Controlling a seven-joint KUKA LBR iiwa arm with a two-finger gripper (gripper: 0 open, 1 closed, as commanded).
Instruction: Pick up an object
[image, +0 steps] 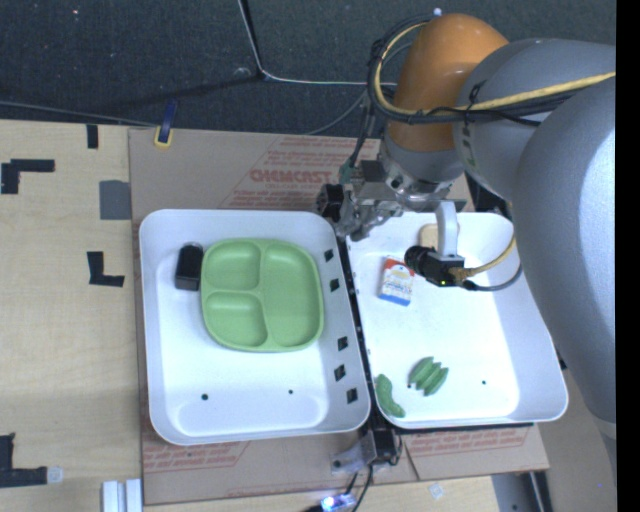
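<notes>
Arm (560, 180) reaches in from the right w/ its gripper (362, 212) over the top end of the divider between the 2 white bins, left bin (160, 330) & right bin (500, 330); can't tell if it's open or closed, nothing seen held. Left bin: 1 green divided plate (262, 295), 1 dark block (188, 267) touching its left edge. Right bin: 1 small carton (397, 282), nearest pick, just below-right of the gripper, long axis roughly up-down; 2 green pods, pod (428, 375) & pod at the wall (388, 396), well apart from it near the front.

pale wooden bench (60, 330), cardboard sheet (270, 170), dark carpet (120, 50)
</notes>
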